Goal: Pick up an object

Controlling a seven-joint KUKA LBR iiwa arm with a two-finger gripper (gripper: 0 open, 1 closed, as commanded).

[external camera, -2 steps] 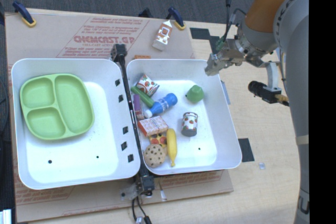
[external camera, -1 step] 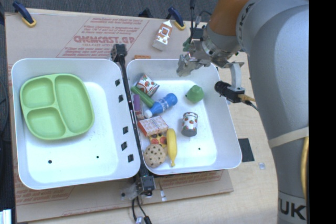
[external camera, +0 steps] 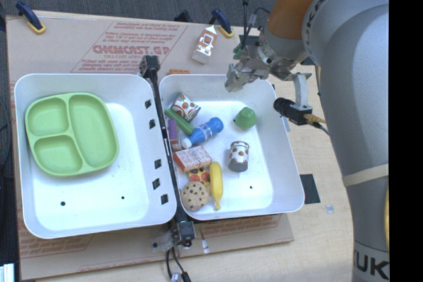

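Cardboard covered the bench under two white bins. Above the right bin's (external camera: 281, 162) far edge hung the gripper (external camera: 235, 81), holding nothing; whether its claw was spread I cannot tell. A green apple (external camera: 246, 117) lay just below.

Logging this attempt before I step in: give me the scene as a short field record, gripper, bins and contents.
gripper position: gripper over the back edge of the right bin, nothing seen between its fingers
left bin contents: left bin holds a green divided plate
right bin contents: green ball, blue bottle, small can, banana, cookie, red box, small carton
outside bins: milk carton lying on the cardboard behind the right bin
nearest item to gripper: green ball
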